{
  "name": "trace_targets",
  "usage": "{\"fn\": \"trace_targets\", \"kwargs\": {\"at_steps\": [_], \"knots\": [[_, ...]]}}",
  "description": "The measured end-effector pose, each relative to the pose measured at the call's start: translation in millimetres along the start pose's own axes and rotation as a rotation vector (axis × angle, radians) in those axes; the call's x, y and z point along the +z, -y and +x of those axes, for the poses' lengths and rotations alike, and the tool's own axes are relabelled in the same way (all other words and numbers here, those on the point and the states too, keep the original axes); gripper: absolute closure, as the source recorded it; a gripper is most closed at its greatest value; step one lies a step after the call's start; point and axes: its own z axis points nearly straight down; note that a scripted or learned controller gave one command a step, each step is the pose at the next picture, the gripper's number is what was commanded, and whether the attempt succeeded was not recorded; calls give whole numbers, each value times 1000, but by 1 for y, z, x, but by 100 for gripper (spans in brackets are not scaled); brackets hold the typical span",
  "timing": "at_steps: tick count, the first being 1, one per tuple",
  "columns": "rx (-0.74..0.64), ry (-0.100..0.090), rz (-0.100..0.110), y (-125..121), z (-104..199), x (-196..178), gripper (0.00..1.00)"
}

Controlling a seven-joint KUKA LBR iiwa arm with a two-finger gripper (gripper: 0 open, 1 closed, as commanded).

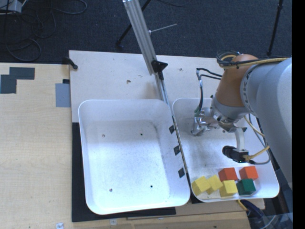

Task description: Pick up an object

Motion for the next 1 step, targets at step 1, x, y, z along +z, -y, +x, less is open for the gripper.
{"fn": "trace_targets", "kwargs": {"at_steps": [1], "knots": [[-2, 1, 2, 1, 1, 0, 0]]}}
